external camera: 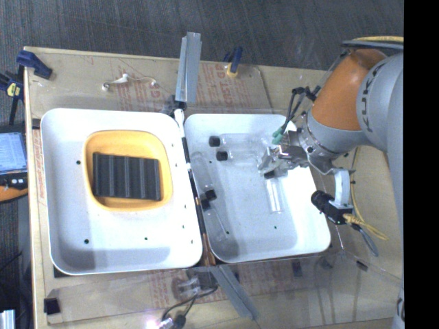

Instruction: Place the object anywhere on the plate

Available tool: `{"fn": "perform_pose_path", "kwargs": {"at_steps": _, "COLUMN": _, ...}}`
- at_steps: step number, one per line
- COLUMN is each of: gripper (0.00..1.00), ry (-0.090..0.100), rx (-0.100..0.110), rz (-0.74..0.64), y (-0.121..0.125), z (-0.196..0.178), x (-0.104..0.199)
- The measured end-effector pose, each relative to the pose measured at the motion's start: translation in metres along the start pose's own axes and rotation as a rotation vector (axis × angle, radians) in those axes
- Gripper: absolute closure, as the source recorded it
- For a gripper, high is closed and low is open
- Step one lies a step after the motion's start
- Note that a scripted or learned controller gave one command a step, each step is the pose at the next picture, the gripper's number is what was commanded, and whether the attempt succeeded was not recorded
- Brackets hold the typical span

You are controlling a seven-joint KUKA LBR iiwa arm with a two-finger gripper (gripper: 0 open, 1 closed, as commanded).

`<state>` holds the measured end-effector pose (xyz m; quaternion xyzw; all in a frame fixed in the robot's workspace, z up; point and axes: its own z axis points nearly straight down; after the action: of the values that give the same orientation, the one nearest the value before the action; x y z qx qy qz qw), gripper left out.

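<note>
Hovered two-finger metal gripper [274,162] over right shallow white bin [302,235]; finger state impossible to tell. Needed firm grasp before crossing to yellow rounded plate [96,146].

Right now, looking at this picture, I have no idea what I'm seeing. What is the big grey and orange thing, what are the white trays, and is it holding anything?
You are looking down at a workbench from one camera fixed above it, at a slant. The grey and orange thing on the right is a robot arm, moved by a program. Its grasping end, the gripper, hangs over the right bin.

The two white trays are shallow bins standing side by side. The left bin holds a yellow plate with a dark ribbed block lying on it. The right bin has a few small dark pieces near its left side.

Something pale or clear seems to lie just below the gripper, but it is too blurred to name, and I cannot tell whether anything is held.
</note>
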<state>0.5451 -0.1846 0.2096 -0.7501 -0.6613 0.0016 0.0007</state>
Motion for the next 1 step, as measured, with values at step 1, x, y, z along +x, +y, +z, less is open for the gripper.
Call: {"fn": "perform_pose_path", "kwargs": {"at_steps": 1, "gripper": 1.00, "ry": 0.001, "rx": -0.002, "rz": -0.152, "y": 0.0087, "z": -0.0465, "x": 0.0346}}
